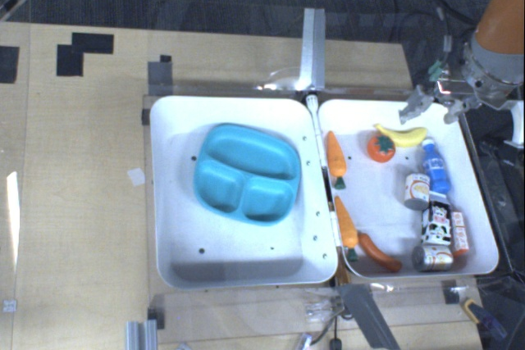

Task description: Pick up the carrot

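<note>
Two orange carrots lie along the left wall of the right bin (484, 201). The upper carrot (335, 155) points away from me with its green top toward the near side. The lower carrot (345, 225) lies just below it, near the bin's front left corner. My gripper (433, 106) hovers over the bin's far right corner, above the banana (402, 135), well to the right of both carrots. Its fingers (413, 105) stand apart with nothing between them.
A blue divided plate (244, 171) sits in the left bin (176, 258). The right bin also holds a red tomato (381, 147), a blue bottle (435, 170), several small cans (436, 235) and a brown sausage (380, 252) beside the lower carrot.
</note>
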